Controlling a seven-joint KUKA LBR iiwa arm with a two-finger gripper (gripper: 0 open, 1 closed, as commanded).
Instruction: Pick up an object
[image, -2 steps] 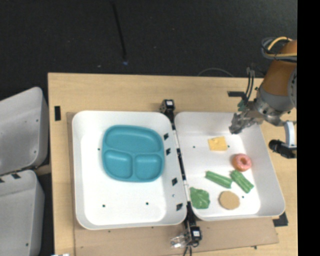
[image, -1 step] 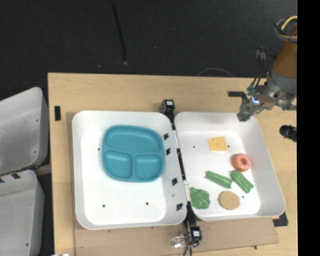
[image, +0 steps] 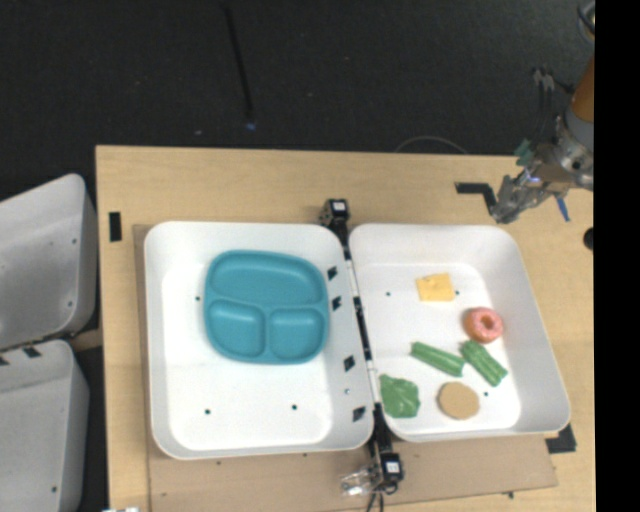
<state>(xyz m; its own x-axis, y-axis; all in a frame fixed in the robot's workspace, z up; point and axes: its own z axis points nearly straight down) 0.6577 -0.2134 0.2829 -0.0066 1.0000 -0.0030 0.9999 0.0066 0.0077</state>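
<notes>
Camera view: gripper (image: 512, 200) is hovering beyond the right white bin (image: 520, 262), holding nothing; jaw state unreadable. Yellow cheese-like wedge (image: 435, 288), pink ring doughnut (image: 483, 324) are lying inside. Picking looks unstarted.

The divided teal plate (image: 266, 306) looked like smooth matt plastic, the white bins (image: 180, 400) glossy plastic, the bench (image: 250, 185) pale matt wood.

Two white bins (image: 170, 330) sit side by side on one worktop (image: 220, 180). The bin at nine o'clock holds one teal divided plate (image: 266, 305). The bin at three o'clock holds six toy foods: one yellow cheese wedge (image: 434, 288), one pink doughnut (image: 483, 324), two green bean pods (image: 436, 358), one green leafy piece (image: 400, 396) and one tan cookie (image: 459, 401).
</notes>
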